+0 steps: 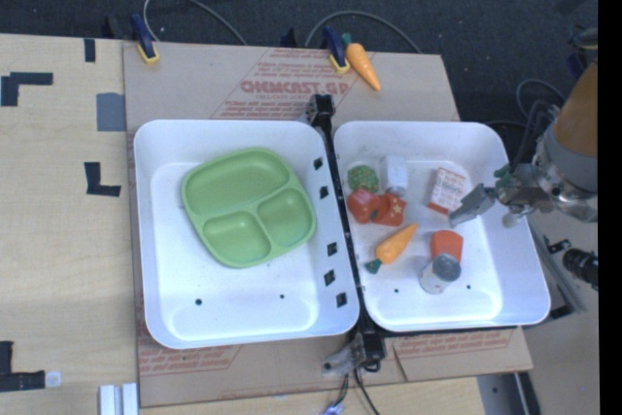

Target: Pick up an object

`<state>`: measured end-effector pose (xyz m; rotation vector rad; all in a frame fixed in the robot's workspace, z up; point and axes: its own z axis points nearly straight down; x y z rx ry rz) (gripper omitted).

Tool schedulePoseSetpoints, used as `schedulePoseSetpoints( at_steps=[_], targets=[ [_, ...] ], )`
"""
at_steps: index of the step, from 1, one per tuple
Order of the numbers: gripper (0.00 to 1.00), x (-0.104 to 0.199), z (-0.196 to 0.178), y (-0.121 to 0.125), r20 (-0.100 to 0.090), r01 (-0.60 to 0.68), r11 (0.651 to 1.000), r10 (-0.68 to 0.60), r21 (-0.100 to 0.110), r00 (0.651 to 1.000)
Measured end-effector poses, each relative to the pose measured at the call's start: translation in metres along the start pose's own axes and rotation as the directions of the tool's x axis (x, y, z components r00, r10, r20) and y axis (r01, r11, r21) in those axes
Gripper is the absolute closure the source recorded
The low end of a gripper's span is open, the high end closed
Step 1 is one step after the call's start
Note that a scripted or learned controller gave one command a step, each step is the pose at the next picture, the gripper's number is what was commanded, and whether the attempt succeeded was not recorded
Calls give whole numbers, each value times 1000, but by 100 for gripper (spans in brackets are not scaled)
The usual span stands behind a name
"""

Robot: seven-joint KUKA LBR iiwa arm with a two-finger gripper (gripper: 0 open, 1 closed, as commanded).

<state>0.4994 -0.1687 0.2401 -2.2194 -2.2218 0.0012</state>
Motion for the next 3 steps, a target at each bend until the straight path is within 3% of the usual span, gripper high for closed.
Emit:
schedulePoseSetpoints(
  at_steps=[1,2,3],
  targets=[
    [0,-16,154,9,1,0,1000,0,-5,1000],
    [100,-17,144,10,2,-1,1000,1,-6,1000],
    [100,40,61,88,0,1,1000,-1,-2,1000]
  ],
)
